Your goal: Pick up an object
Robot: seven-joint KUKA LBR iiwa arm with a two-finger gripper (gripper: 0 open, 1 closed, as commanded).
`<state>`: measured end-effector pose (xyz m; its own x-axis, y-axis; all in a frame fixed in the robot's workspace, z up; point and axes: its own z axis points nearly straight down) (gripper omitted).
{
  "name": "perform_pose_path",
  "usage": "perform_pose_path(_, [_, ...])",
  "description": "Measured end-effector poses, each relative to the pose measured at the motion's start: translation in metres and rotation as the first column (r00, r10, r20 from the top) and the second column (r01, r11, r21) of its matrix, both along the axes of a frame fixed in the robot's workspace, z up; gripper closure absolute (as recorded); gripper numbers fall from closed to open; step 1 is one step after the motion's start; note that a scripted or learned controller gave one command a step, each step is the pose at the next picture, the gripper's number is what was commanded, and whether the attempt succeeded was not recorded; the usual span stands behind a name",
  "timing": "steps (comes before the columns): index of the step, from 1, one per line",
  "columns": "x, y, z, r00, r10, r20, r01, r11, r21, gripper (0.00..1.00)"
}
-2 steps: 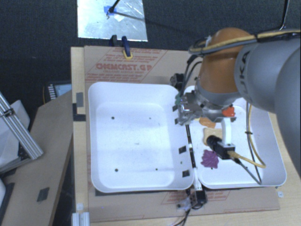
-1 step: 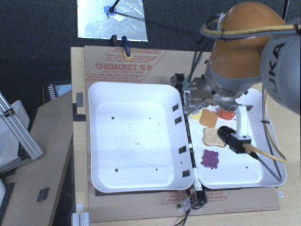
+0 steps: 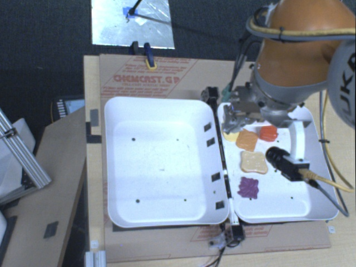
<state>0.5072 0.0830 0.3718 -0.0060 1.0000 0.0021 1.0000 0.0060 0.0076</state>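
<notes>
The right bin [image 3: 278, 202] holds five small things, all in its left half. A yellow piece [image 3: 230, 130] lies nearest the bin's far left corner. An orange block [image 3: 247, 141] touches it on the right, and a red piece [image 3: 268, 133] sits just past that, toward the middle of the far edge. Nearer the front, a tan toast-shaped slice [image 3: 253, 163] lies just below the orange block. A purple lump [image 3: 248, 188] rests apart from the slice, closer to the bin's front edge.

The claw [image 3: 233, 118] hangs over the far left corner of this bin, right above the yellow piece. Whether it is open or closed, or has hold of anything, cannot be told from this angle. The grey arm [image 3: 300, 38] with its orange band covers the bin's far right corner.

The left bin [image 3: 161, 171] shows a white floor with a few small dark dots. Black clips [image 3: 214, 143] line the seam between the two bins.

Both bins sit on a cardboard sheet [image 3: 167, 74] printed in red, laid on the tan table [image 3: 61, 193]. A blue clamp [image 3: 149, 57] grips the sheet's far edge. Beyond it a shiny metal plate [image 3: 132, 15] lies on dark ground. An aluminium rail [image 3: 19, 154] slants in at the left.
</notes>
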Motion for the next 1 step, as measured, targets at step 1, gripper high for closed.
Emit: perform_pose_path(1, [-0.0208,0.0286,0.1421,1.0,0.002,0.011,-0.002,1.0,0.005,1.0])
